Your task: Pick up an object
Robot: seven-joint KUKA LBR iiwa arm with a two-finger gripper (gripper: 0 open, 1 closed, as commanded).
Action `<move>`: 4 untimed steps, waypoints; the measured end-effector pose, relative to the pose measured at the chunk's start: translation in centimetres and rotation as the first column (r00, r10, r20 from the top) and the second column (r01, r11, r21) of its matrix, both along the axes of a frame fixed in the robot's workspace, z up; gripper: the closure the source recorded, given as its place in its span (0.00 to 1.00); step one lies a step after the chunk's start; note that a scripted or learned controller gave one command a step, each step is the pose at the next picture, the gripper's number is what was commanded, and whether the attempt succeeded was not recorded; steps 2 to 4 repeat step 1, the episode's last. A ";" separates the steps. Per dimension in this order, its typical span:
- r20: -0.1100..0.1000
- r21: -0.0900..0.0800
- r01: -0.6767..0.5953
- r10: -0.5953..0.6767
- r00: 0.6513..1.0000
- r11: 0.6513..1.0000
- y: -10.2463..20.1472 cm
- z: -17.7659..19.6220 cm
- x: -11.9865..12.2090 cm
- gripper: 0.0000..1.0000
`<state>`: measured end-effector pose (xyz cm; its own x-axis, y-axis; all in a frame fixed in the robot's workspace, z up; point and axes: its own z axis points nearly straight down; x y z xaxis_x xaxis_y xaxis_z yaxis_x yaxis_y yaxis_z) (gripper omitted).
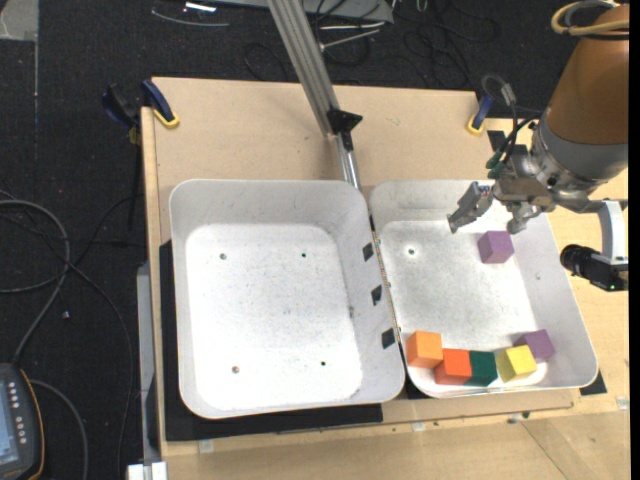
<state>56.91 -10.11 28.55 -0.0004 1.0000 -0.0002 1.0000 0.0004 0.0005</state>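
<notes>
My gripper [487, 218] hangs over the back of the right bin [440, 200], its two fingers spread open with nothing between them. A purple cube [495, 247] lies on the bin floor just below and slightly right of the fingertips, apart from them. Along the bin's front rim sits a row of blocks: an orange one [425, 347], a red-orange one [456, 365], a green one [483, 367], a yellow one [517, 362] and a second purple one [539, 344].
The left bin [270, 298] stands beside the right one, its rim touching along the middle. A metal pole [305, 53] slants in from the back down to the bins' junction. Blue-and-yellow clamps [157, 103] grip the bench's back corners.
</notes>
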 end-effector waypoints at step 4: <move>0.003 -0.005 0.007 -0.007 1.000 1.000 -8.7 0.4 1.3 0.00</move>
